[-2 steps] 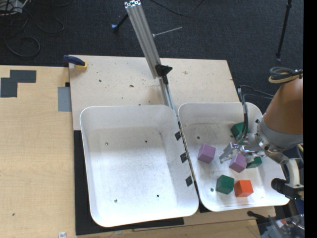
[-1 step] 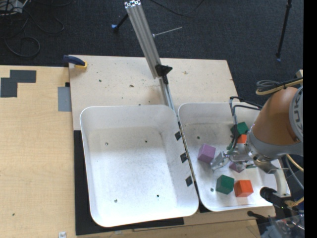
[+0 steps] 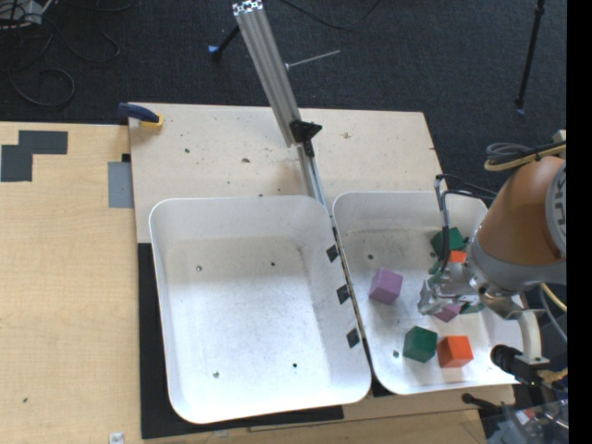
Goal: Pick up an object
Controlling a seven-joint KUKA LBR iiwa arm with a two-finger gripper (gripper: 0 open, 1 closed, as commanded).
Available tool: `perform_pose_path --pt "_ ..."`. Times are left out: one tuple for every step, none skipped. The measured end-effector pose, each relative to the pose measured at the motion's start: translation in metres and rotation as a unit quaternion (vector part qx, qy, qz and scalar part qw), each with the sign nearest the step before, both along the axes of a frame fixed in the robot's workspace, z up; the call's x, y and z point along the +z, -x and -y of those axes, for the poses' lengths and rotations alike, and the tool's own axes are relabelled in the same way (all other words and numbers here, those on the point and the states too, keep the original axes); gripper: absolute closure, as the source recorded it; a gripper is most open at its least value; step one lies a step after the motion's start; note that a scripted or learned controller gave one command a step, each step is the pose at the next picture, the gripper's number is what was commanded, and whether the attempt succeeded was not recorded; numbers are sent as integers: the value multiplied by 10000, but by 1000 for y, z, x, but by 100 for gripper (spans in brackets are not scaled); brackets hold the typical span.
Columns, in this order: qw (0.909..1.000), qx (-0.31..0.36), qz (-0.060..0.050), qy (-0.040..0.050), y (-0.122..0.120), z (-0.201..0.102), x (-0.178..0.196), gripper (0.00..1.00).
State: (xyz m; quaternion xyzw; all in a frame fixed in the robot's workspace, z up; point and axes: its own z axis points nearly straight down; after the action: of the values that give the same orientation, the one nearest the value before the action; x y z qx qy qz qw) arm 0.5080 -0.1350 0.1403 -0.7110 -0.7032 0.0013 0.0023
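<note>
Right bin (image 3: pixel 407 213) crowded near far wall, gripper (image 3: pixel 442 301) jaws pinching purple block (image 3: pixel 450 313)

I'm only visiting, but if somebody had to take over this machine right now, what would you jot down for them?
Gripper: low in the right bin, down over a small purple piece; whether it grips it can't be told.
Things, all in the right bin: purple cube near the middle, dark green cube and orange cube side by side toward the front, another green block behind the gripper.
Left bin: nothing to move there.
Done: no object visibly lifted yet.
Left: secure one object and raise it.
</note>
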Motion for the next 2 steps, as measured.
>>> perform_pose_path --pt "10000 61 38 8 -11 1 50 100" --pt "10000 61 43 10 -12 2 102 100"
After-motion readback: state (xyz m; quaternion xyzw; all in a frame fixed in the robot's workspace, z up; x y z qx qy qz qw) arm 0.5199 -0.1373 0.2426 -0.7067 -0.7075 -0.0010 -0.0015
